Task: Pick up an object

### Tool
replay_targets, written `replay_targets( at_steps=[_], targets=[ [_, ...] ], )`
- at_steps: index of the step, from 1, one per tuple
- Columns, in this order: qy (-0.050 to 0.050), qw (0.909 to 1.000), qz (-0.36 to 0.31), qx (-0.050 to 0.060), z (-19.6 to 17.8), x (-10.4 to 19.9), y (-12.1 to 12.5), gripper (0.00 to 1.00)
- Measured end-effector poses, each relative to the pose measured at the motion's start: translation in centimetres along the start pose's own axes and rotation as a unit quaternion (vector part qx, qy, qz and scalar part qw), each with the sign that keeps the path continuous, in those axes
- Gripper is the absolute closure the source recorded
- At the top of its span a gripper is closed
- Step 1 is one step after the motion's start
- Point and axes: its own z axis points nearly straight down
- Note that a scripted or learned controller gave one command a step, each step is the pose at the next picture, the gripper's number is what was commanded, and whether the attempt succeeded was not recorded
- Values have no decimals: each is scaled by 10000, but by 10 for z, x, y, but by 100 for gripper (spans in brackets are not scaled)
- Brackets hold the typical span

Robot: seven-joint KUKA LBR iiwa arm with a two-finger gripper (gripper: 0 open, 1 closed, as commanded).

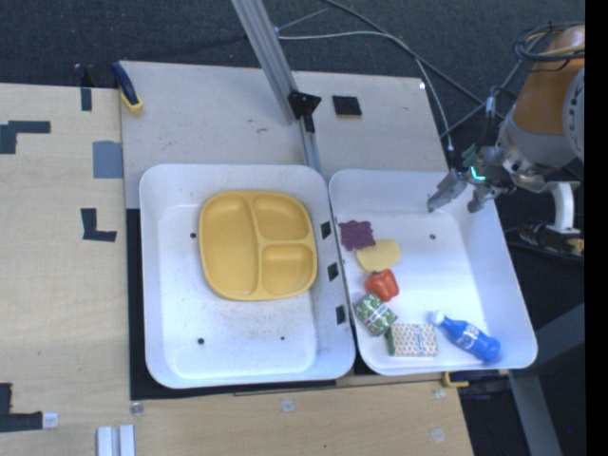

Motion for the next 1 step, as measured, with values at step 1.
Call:
replay_targets(
  at_steps=[1],
  targets=[
    [-4, 10000, -3, -18, -2, 0, 1, 0]
  ],
)
